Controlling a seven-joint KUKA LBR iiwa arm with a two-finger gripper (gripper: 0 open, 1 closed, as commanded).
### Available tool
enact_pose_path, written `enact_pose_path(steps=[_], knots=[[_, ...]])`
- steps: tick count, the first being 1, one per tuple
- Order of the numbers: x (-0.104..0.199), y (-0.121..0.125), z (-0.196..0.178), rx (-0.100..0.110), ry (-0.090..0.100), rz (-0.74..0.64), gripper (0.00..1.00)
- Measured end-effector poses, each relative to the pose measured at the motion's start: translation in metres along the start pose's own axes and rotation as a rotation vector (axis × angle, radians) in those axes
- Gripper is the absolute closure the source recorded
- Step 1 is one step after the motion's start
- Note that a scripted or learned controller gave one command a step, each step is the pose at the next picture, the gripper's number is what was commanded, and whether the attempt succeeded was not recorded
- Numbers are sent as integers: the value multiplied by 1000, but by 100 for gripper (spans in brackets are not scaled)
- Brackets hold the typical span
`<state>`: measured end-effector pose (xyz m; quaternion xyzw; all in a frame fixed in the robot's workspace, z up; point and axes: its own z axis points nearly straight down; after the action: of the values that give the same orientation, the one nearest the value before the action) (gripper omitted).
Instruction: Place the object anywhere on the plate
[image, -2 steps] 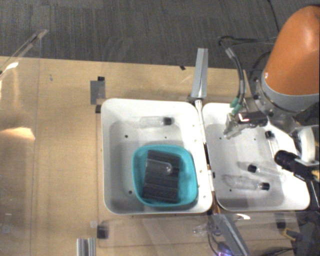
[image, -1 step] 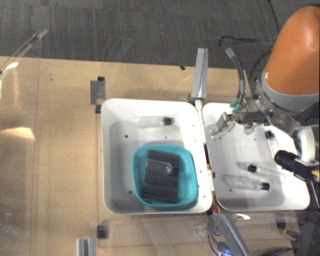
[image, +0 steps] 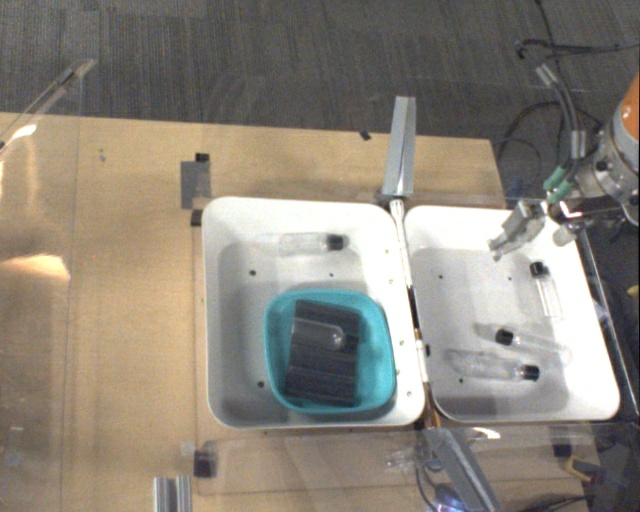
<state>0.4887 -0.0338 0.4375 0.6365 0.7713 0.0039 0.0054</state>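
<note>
My gripper (image: 520, 228) hovers at 12 o'clock of the right bin (image: 600, 400), fingers look spread, probably holding nothing. Clear vials (image: 545, 290) lie below at 6; teal plate (image: 375, 325) waits at 9.

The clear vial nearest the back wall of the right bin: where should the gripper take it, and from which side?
Probably mid-body, from straight above. That vial lies flat on the right bin's floor, long axis running roughly front to back, black cap toward the back, apart from the other two vials. Fingers should close across its narrow width; its clear round body may slip. The gripper hangs above the bin's back edge.
</note>
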Motion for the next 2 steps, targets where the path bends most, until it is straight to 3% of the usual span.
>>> enact_pose_path(steps=[1,2], knots=[[1,3,-12,-10,-4,-8,100],[42,39,73,6,3,-93,100]])
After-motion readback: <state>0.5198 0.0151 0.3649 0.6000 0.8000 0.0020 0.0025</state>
